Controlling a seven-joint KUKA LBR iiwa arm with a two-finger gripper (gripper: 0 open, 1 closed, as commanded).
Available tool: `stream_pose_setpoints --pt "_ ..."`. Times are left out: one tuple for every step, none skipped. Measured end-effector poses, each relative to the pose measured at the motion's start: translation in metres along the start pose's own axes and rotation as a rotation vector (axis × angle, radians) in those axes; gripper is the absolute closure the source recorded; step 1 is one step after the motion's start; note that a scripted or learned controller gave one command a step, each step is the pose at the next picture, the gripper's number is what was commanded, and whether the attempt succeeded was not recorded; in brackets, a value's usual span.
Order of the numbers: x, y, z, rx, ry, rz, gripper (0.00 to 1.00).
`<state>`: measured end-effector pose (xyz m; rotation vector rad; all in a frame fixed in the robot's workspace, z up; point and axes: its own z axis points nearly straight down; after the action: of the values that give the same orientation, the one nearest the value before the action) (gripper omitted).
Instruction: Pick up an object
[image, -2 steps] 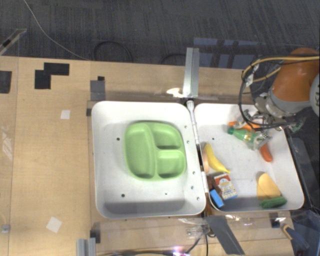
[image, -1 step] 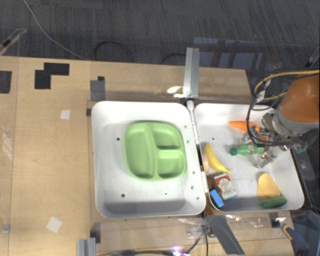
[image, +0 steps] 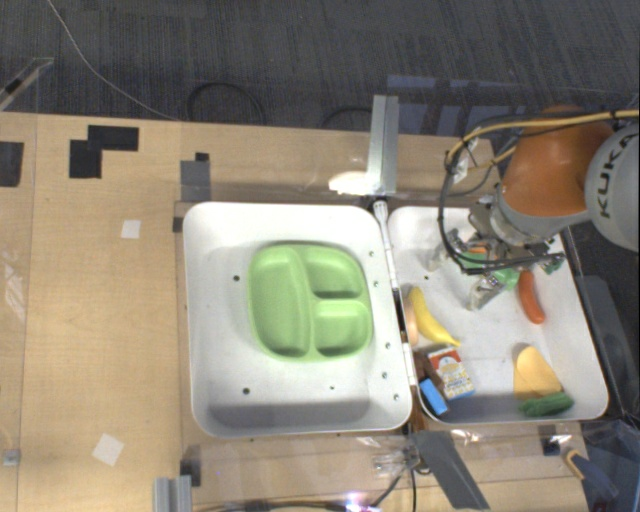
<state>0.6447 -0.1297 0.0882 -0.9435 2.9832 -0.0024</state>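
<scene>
The arm (image: 545, 175) hides its fingers and part of the right bin (image: 590, 340).

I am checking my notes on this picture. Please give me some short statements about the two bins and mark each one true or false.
1. The green divided plastic tray lies in the left white bin. True.
2. The yellow curved banana lies in the left bin. False: it lies in the right white bin, near the wall between the bins.
3. The orange-red sausage-shaped toy lies in the right bin. True.
4. The arm's pincer is over the green tray. False: it is over the right bin.
5. The yellow-orange wedge lies beside a dark green oblong piece. True.
</scene>
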Motion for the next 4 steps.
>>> stream_pose_setpoints --pt "0.041 0.029 -0.002 0.004 0.0 0.161 0.0" --pt "0.085 0.022 -0.003 0.006 0.0 0.168 0.0" --pt "0.044 0.06 -0.003 0.006 -0.004 0.113 0.0" --pt "0.025 0.058 -0.003 0.005 -0.002 0.174 0.0"
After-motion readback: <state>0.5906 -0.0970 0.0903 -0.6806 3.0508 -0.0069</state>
